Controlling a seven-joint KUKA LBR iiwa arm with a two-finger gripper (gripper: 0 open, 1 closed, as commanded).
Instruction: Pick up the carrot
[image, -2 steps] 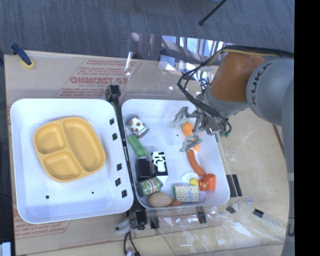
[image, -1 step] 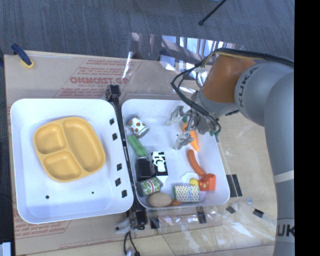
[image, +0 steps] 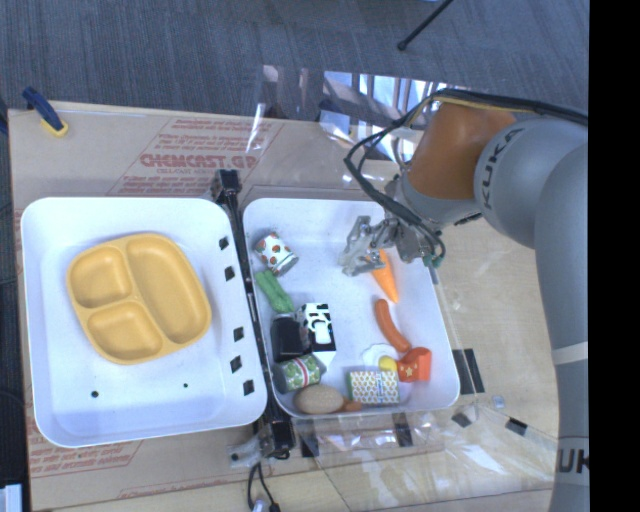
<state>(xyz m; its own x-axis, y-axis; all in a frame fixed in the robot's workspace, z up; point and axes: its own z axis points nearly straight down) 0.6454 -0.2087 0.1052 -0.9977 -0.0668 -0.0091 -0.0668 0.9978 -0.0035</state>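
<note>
The carrot (image: 387, 279) is orange with a small green top and lies in the right bin (image: 330, 225), close to its right wall, pointing toward the front. My gripper (image: 366, 247) hangs over the back right part of that bin. Its metal end sits right at the carrot's green top end, touching or just beside it. The grey arm with its orange band (image: 455, 150) reaches in from the right above it.
In front of the carrot lie a sausage (image: 392, 325), a fried egg (image: 378, 356) and a red item (image: 414, 365). To the left are a small can (image: 273, 252), a green vegetable (image: 272, 290) and a black-and-white box (image: 318, 325). A yellow divided plate (image: 138, 295) sits in the left bin.
</note>
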